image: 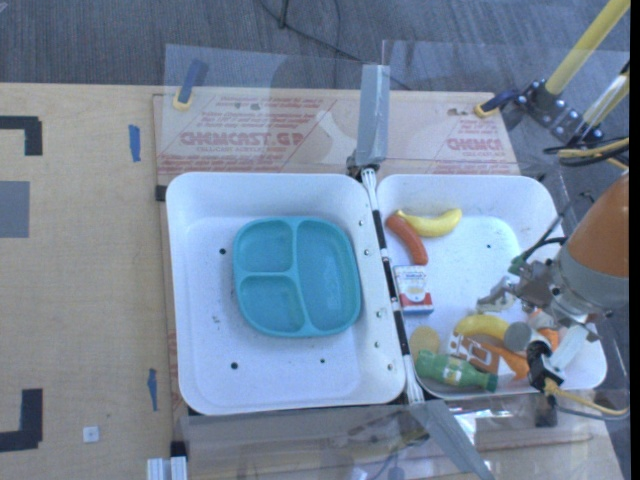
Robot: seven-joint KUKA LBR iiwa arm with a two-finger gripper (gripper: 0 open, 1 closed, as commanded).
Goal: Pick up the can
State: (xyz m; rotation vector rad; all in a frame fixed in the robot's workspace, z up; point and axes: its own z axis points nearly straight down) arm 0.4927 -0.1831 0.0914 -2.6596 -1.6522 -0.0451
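A small grey round object that looks like the can [517,335] lies in the right bin [480,193] near its front right corner, among toy foods. My gripper [512,293] hangs from the grey wrist just above and behind it, low over the bin. The orange band of the arm [606,236] shows at the right edge. Part of the can is hidden by the wrist and the cables.
The right bin also holds a banana [432,222], a red sausage [407,238], a small red and white carton [413,289], a yellow fruit [481,324], a carrot [500,355] and a green bottle [453,370]. A teal divided plate [297,275] lies in the left bin [200,298].
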